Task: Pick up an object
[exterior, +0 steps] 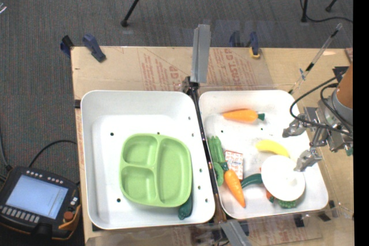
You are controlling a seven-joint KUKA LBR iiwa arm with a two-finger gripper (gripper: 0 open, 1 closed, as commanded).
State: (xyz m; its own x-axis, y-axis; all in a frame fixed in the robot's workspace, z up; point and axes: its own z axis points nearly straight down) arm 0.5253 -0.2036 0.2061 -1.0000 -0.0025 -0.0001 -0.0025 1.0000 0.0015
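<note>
Banana (273, 148) between open jaws (302, 145)

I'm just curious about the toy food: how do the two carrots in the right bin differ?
The upper carrot lies nearly level near the bin's far side, apart from other things, its green top pointing right. The lower carrot lies at a slant near the front, its tip toward the near edge, crowded beside a green vegetable and a small card. Both are orange and lie flat in the right bin.
</note>
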